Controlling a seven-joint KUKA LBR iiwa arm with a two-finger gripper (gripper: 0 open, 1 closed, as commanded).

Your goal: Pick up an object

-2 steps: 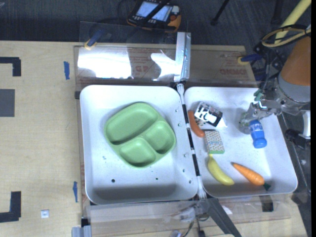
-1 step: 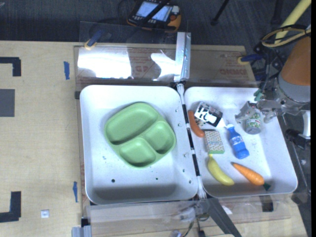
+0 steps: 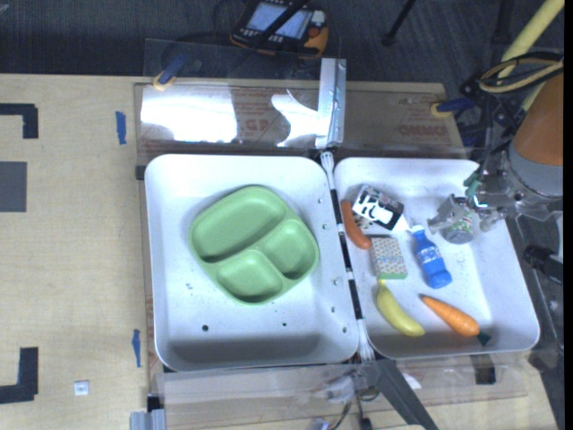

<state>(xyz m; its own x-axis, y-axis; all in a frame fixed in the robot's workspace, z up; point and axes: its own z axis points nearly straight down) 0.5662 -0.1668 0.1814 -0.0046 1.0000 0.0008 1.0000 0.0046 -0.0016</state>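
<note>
The gripper (image 3: 458, 223) hangs over the upper right of the right bin (image 3: 512, 280), beside the blue bottle (image 3: 431, 262); whether its fingers are open or closed cannot be told, and nothing shows between them. The bottle lies tilted near the bin's middle, just right of the speckled sponge (image 3: 389, 257) and above the carrot (image 3: 451, 317). It is probably light, stiff and somewhat slippery plastic, best taken across its narrow body, near the middle.
</note>
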